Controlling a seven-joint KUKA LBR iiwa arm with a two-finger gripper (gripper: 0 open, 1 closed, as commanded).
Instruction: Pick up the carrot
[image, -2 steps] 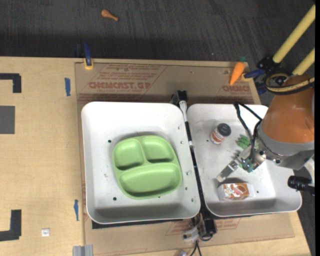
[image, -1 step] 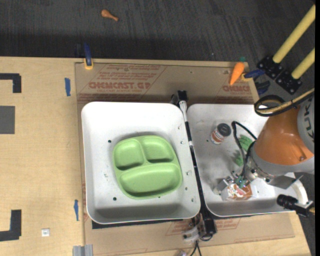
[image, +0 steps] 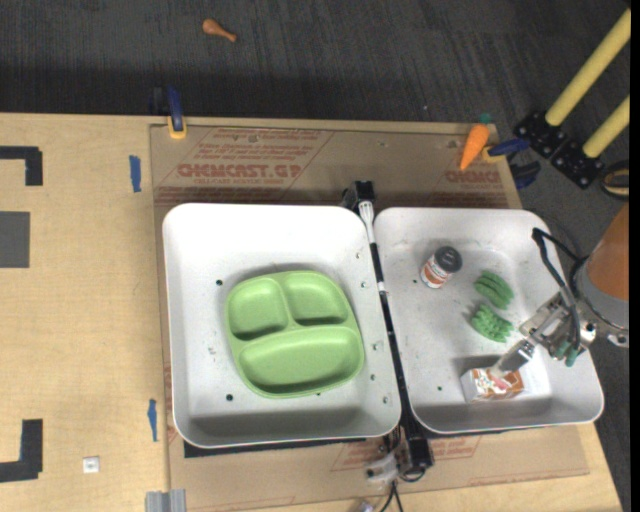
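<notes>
**Red-and-white packet by the pincer, carrot well off on the bench**

Red-and-white packet (image: 494, 381) lies nearest the camera, flat on the floor of the right bin (image: 440, 410) towards its 6 o'clock edge. Just beyond it, at about 2 o'clock from the packet, the gripper (image: 545, 338) hangs low over the same bin, close to the packet's far corner. Metal parts and cable crowd together there, so whether the pincer is wide or narrow cannot be told, and nothing can be seen held in it. The arm (image: 612, 270) enters at 3 o'clock, its orange band at the frame's border.

The carrot (image: 474, 148) is in neither bin. It rests on the brown board (image: 300, 165) beyond the right bin's far rim, tilted, with its green top pointing to 1 o'clock, beside a blue clamp (image: 506, 148). From the pincer it lies at about 11 o'clock, well apart, with the bin's far wall between them.

Inside the right bin, at 9 o'clock from the pincer, sit two green pieces (image: 491, 305), one just behind the other. A small jar (image: 439, 267) with a dark lid stands at 10 o'clock. The left bin (image: 190, 300) holds a green divided plate (image: 293, 332).
</notes>
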